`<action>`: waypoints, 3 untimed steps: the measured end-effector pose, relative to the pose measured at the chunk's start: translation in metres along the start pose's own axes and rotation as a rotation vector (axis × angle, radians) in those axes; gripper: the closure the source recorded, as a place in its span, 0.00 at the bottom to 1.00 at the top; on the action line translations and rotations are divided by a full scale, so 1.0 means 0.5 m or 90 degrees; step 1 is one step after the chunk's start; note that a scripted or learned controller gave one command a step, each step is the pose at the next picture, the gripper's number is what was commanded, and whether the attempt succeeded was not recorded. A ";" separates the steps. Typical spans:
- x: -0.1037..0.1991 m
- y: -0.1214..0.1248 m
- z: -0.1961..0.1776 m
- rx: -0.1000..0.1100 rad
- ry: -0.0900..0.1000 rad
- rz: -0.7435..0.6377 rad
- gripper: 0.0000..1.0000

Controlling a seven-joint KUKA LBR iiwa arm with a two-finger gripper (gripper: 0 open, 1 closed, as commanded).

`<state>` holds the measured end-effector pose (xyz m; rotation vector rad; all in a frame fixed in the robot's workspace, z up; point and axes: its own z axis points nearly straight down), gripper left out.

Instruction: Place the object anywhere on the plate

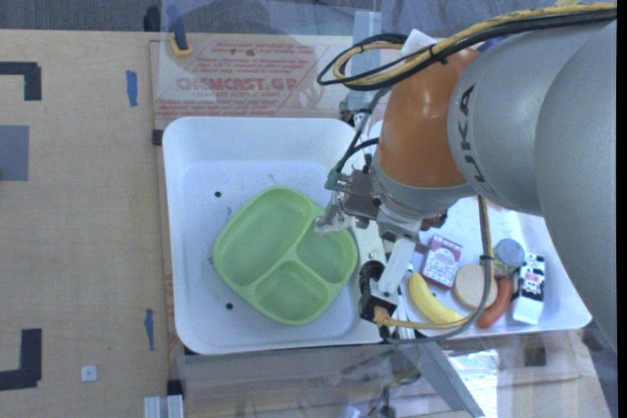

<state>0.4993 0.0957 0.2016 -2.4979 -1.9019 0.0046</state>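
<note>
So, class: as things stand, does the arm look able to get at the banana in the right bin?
Probably yes. The banana lies uncovered in the right bin, beside a carrot and a small card, and the arm already hangs just above. Only trailing cables run close.

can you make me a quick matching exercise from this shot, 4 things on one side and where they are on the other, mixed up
Things
1. light green divided plastic plate
2. yellow banana
3. orange band of the grey arm
4. small pink and white carton

Places
A. right bin, beside a round tan slice, near the front edge
B. left bin, lying flat on its floor
C. above the wall between the two bins
D. right bin, just behind the banana

Pairs: 1-B, 2-A, 3-C, 4-D
</note>
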 end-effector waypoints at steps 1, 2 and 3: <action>-0.001 0.001 -0.018 0.000 0.000 0.001 1.00; 0.028 -0.003 -0.047 -0.002 0.000 -0.070 1.00; 0.089 -0.068 -0.046 0.001 0.000 0.006 1.00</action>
